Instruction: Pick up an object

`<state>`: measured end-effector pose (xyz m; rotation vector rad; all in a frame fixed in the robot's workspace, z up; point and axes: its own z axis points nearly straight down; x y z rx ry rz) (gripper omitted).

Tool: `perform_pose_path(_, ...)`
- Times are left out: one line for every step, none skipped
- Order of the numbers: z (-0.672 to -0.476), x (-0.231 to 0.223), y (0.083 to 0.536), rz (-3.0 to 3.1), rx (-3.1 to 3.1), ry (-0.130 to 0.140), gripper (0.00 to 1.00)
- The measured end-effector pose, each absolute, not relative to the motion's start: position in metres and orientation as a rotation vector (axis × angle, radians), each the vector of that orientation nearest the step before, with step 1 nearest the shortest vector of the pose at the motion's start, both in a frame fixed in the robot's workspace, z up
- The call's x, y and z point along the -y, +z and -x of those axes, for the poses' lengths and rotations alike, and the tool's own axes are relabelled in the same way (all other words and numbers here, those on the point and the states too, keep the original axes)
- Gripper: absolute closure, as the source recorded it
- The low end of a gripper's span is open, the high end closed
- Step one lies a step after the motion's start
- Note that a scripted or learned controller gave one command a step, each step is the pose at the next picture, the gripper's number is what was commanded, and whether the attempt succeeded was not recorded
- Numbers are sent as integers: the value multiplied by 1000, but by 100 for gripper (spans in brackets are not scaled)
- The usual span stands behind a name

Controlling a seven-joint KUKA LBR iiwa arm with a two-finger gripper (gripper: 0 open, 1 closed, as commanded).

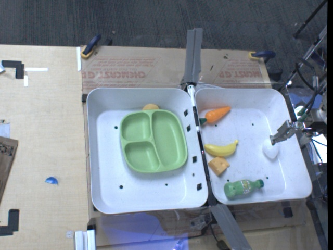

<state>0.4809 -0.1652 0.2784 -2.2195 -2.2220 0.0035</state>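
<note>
**Claw hovers at the right bin's edge, four items waiting**

Here is the right bin (291, 139), and the claw (278, 135) comes in from the right, sitting over the bin floor just above a white egg-like object (271, 151). Whether the claw is clenched or released, I cannot tell; nothing is seen between its fingers.

Count the pickable things in this bin: one carrot (217, 114), its long axis slanting, orange tip toward the far right, green end toward the divider. One banana (222, 149), lying roughly left to right, curved, its stem end turned up to the right. One orange-yellow wedge (218, 165) just near of the banana, close beside it. One green bottle (242, 187) on its side near the front wall, long axis left to right, cap pointing right.

Over to the left bin (99, 139): one green divided plate (154, 140) with three compartments, lying flat, and one small orange-yellow piece (150, 107) peeking out at its far edge.

On the bench (41, 139) to the left, a small blue object (51, 180).
</note>
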Motion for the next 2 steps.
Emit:
perform_pose_path(-518,216,169,2187,2252,3,0)
perform_pose_path(-587,112,92,2036,2394,1,0)
